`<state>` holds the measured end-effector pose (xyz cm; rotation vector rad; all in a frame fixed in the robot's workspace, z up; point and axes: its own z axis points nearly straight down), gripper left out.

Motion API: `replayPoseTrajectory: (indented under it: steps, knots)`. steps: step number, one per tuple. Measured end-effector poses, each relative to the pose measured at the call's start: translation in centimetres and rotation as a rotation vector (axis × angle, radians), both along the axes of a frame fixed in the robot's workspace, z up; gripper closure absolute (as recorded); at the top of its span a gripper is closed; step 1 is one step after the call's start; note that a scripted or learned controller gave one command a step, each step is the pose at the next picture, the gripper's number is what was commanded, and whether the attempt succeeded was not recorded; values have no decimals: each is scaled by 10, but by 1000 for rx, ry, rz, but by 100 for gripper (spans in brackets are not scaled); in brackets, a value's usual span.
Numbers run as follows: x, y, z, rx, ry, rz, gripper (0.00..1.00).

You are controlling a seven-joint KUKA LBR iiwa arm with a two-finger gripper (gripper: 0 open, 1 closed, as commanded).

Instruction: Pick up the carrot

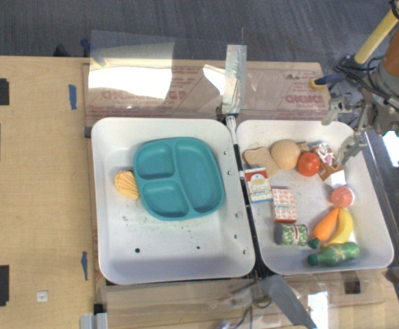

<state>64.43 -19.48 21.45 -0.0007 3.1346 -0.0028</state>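
The carrot [326,224] lies near-right in the right bin [378,252], touching the banana [341,228]. The gripper [354,142] hovers far right; finger state cannot be told. Descend along the carrot's free left side.

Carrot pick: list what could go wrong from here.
1. The carrot lies against the banana, so the claw may catch both or nudge the carrot away.
2. The green can and green vegetable sit close by, leaving little room to come down.
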Motion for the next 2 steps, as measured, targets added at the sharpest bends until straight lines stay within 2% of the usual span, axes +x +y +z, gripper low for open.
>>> replayPoseTrajectory:
  steps: [1,2]
  knots:
    - [-97,53,-127,2,2,57,0]
    - [-94,53,-114,0,-6,60,100]
